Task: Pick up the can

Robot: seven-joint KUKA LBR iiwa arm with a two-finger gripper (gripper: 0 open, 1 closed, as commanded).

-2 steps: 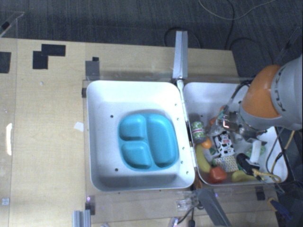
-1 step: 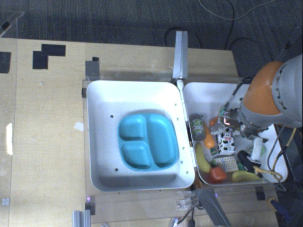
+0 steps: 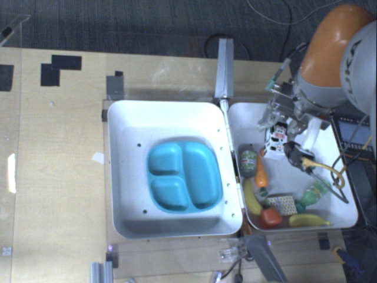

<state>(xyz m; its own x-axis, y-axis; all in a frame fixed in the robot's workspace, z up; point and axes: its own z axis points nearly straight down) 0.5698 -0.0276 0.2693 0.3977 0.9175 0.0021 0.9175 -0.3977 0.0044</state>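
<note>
The arm's orange band [image 3: 337,43] looms closest, its gripper [image 3: 277,137] poised over the right bin [image 3: 349,220], pincer state unclear, while the can [image 3: 248,161] lies untouched beside the carrot [image 3: 260,171].

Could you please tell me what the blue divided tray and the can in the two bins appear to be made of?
The blue divided tray looks like moulded plastic: even colour, rounded compartment edges, a soft semi-gloss sheen. The can, lying by the right bin's left wall, is probably metal under a printed greenish label, but it is too small to be sure. Both bins look like smooth white plastic with rounded corners.
</note>
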